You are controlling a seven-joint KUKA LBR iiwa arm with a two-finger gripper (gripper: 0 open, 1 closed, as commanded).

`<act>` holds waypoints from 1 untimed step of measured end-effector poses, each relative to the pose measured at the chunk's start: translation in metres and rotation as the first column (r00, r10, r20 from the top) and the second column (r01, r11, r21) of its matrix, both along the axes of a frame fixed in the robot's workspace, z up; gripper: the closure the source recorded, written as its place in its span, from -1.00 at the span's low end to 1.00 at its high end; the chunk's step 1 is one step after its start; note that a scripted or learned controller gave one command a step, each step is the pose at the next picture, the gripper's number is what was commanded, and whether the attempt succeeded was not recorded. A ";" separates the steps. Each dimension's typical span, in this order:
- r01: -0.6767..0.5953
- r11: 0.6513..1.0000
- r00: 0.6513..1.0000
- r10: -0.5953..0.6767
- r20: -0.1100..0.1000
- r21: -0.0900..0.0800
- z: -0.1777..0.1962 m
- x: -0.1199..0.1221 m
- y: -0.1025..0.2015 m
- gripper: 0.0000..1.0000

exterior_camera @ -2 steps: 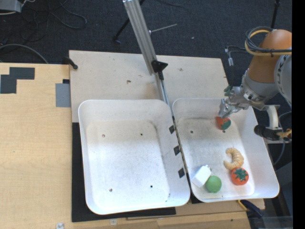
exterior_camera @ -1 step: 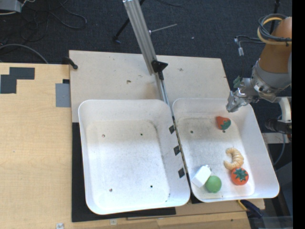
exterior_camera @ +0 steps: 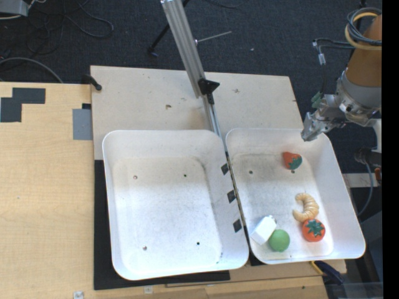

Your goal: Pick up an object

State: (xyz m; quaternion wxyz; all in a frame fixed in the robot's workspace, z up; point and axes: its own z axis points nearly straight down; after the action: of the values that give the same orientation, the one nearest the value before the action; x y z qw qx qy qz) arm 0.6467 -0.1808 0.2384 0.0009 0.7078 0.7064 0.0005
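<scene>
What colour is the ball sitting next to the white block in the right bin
Green; the ball shows clearly in the camera view, touching the white block.

We were looking at a robotics lab or test cell, not a home or shop. A grey industrial arm with an orange band stood at the right of a plain plywood bench. Two shallow white bins sat side by side on a black mat, one holding small toy foods of the sort used as test objects. An aluminium extrusion post rose at a slant from the bench behind the bins. Loose cables trailed across the dark carpet floor, and a second pale wooden tabletop carried grey and black patches.
</scene>
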 end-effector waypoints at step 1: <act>-0.005 1.000 1.000 0.005 -0.005 0.003 -0.004 -0.009 0.042 1.00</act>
State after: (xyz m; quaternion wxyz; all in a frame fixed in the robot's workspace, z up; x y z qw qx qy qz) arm 0.6381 -0.1385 0.2345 -0.0019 0.7060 0.7082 -0.0003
